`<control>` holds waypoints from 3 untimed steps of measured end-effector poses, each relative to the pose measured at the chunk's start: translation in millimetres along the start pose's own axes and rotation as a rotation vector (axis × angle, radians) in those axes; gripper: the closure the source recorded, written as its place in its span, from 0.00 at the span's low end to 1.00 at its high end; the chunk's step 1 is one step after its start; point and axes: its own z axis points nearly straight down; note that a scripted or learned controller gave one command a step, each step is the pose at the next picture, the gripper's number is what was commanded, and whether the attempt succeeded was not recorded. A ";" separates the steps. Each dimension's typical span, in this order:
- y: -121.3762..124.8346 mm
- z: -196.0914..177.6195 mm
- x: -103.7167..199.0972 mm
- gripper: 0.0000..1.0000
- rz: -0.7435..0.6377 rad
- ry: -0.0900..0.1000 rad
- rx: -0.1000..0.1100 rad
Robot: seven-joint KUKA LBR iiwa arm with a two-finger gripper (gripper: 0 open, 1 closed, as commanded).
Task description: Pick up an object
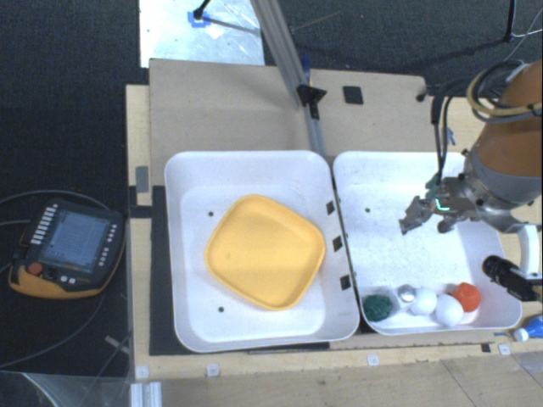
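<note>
Grey two-finger gripper (pixel 428 216) hangs spread and empty over the right white bin (pixel 373 176). I judge nothing is picked yet: the orange ball (pixel 466 294), white balls (pixel 437 305) and green lump (pixel 378 305) lie near, along its front edge.

Tan bench (pixel 229 108), two white bins (pixel 182 253) side by side on it

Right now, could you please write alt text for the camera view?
A grey and orange robot arm's claw hovers over the right white bin, above a green ball, white balls and an orange ball clustered at its near edge. The left bin holds a yellow plate.
</note>
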 end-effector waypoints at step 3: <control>8.1 114.6 4.6 0.00 0.000 0.000 0.005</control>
